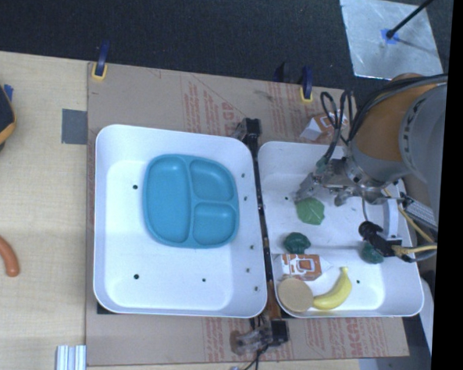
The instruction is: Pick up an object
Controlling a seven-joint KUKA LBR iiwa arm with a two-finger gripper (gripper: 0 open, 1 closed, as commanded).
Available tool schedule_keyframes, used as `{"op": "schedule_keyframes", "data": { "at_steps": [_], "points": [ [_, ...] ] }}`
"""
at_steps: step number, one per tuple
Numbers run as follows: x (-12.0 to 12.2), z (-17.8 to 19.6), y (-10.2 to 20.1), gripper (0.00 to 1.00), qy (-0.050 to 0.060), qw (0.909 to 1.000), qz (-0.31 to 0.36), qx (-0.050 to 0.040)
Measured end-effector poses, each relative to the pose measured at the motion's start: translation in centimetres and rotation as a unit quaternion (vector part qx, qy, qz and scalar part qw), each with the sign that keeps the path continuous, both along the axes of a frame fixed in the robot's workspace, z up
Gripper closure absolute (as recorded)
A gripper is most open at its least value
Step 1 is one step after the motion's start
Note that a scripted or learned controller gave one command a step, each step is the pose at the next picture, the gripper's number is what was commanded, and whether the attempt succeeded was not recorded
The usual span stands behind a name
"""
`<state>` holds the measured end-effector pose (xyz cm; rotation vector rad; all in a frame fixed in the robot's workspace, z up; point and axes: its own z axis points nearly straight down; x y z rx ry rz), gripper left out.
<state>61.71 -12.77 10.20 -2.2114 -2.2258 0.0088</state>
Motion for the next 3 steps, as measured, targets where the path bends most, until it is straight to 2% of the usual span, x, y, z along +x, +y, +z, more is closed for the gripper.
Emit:
{"op": "schedule_keyframes", "data": {
  "at_steps": [1, 2, 3],
  "points": [
    [1.0, -1.0, 0.0, 0.0, -0.004, 1.0, 0.0, -0.0005],
    [-0.1, -1.0, -0.4, 0.0, -0.001, 1.0, -0.001, 0.0001],
    [-0.1, 0.0, -0.5, 1.0, 0.0, 1.0, 0.0, 0.0]
  ]
}}
